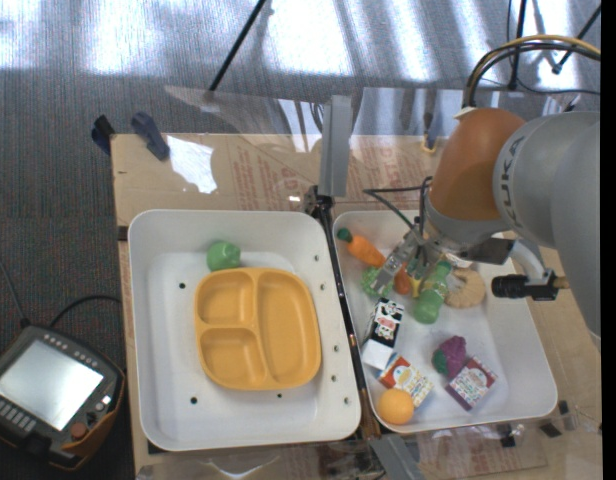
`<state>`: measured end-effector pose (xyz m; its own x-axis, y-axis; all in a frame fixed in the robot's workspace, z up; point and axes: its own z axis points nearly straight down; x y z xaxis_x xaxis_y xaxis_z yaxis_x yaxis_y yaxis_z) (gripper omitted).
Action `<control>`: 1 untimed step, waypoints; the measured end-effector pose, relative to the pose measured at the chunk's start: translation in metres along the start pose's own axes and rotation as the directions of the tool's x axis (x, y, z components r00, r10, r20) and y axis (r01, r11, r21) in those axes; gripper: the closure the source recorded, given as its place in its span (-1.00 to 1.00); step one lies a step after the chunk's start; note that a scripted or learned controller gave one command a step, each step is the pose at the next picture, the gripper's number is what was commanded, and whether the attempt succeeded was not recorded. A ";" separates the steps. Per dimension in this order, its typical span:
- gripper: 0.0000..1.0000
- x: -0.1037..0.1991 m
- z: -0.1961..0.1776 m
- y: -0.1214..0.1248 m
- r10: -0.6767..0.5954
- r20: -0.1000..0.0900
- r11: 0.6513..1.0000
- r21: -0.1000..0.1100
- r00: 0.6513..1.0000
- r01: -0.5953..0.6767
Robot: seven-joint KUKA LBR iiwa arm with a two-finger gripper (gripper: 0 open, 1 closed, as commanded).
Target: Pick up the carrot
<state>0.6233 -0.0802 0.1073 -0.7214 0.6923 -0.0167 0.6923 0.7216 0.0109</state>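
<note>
The carrot (365,250) lay ungrasped in the right bin (533,368), at ten o'clock from the gripper (413,268); whether that was clenched, I cannot tell.

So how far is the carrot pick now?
Nothing looks done yet: the carrot lies in the right bin, near its back-left corner. In hand: the hand hovers just right of it, among green items. Left: grasp and lift the carrot.

Dark grey carpet floor (48,188) with pale bands of light, tripod legs (243,33) standing behind a brown cardboard-covered bench (248,168).
</note>
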 end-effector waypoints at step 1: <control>1.00 0.057 -0.084 0.059 0.159 -0.013 0.987 0.008 0.987 -0.159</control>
